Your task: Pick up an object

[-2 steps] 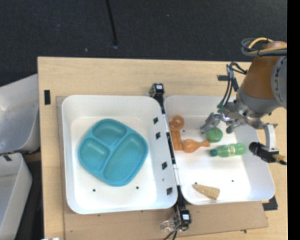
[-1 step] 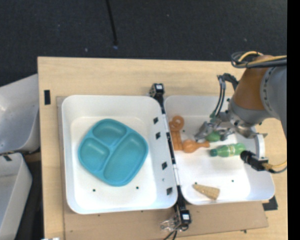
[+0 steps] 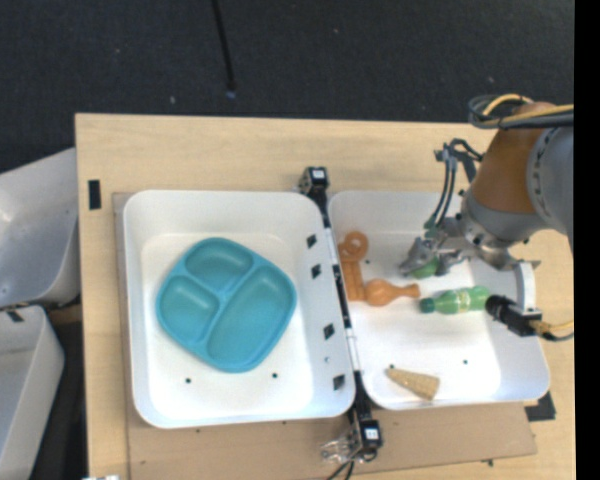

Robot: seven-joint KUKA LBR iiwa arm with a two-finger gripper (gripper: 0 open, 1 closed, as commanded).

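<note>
A wooden bench (image 3: 230, 153) fills the middle of the frame, bearing two shallow white bins side by side. The left bin (image 3: 140, 388) holds a blue divided plate (image 3: 226, 304), lying flat near its centre. The right bin (image 3: 520, 368) sits just beside it, the two touching along a shared edge at mid-frame. From the right edge the grey arm (image 3: 525, 173), with its orange band, reaches over the upper right part of the right bin; its gripper (image 3: 428, 256) hangs low over the bin's upper middle, and whether it is open or closed on anything cannot be told from this angle. Just below the gripper a green bottle (image 3: 460, 301) lies on its side, its cap end pointing left. Left of the bottle lies an orange spoon-shaped toy (image 3: 387, 292), close to the bottle's cap. Against the bin's left wall sits an orange ring-topped piece (image 3: 353, 258). Near the bin's lower edge, well apart from the rest, lies a tan wedge (image 3: 414, 381).
</note>
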